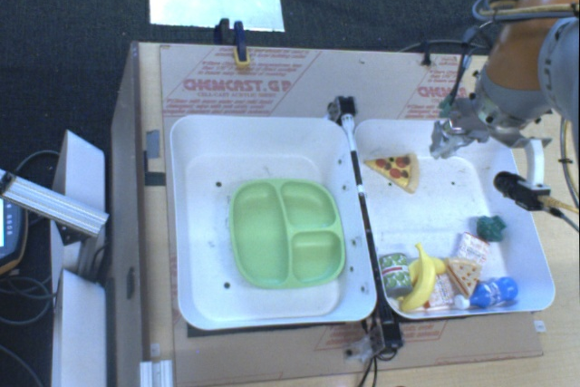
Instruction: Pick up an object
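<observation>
White bins sit side by side on my bench: the left bin (195, 195) carries a green divided tray (286, 232), and the right bin (526, 222) holds the loose things. My gripper (446, 140) hangs over the right bin's far edge, and I cannot tell its state from this angle; nothing shows in it. A pizza slice (396, 169) lies just beside it, nearest of all. A banana (420, 278), a blue bottle (494, 292) and small packets crowd the near corner. I judge this the approach step; next I would centre over the slice and descend.
</observation>
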Action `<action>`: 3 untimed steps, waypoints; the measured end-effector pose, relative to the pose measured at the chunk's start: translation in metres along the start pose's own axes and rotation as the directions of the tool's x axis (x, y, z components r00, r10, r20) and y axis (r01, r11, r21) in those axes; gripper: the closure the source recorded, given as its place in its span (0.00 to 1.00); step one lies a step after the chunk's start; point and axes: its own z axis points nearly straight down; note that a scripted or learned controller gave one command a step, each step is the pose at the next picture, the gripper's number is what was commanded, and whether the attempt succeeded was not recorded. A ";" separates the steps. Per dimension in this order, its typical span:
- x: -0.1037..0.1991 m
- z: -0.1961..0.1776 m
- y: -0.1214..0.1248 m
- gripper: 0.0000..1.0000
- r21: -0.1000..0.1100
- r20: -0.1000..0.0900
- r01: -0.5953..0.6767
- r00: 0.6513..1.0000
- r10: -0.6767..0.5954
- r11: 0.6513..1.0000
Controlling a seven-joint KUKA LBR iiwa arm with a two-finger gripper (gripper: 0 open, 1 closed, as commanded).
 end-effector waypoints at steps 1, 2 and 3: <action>0.042 0.008 0.018 1.00 0.003 -0.001 0.001 1.000 -0.001 1.000; 0.014 0.072 0.013 1.00 0.006 0.000 -0.003 1.000 0.003 1.000; 0.021 0.108 -0.012 1.00 0.005 -0.001 -0.003 1.000 0.003 1.000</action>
